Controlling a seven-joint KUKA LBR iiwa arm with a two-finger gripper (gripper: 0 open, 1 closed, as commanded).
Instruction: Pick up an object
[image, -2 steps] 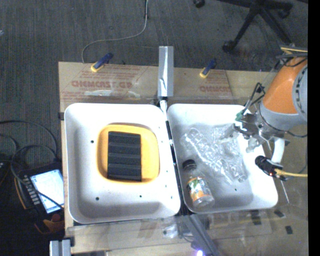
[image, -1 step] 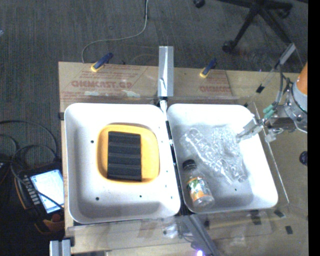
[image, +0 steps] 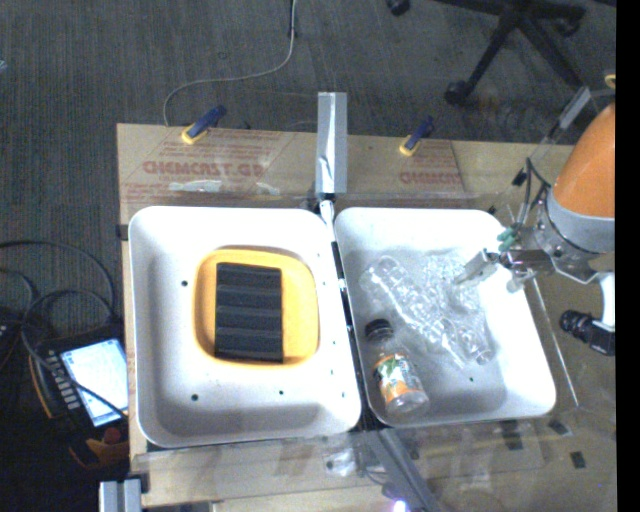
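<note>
Two shallow white bins sit side by side on the surface. The left bin carries a yellow tray with a black ribbed insert, lying flat near its centre. The right bin holds three items: a crumpled clear plastic bottle lying diagonally across its middle, a small black cap just beside that bottle's lower left, and a small plastic bottle with an orange-and-green label near the front wall. The arm enters from the right, and its gripper hangs over the upper right part of the right bin, above the far end of the clear bottle. Whether the jaws are spread or closed cannot be told at this scale; nothing is visibly held between them.

Handling, as judged: the clear bottle is probably very light, thin-walled and slick, and would buckle under pressure; its crushed mid-body looks the best place to pinch, with little force. The labelled bottle appears stiffer and compact, and a grip across its body should be more secure. The cap looks too low for an easy hold.
</note>
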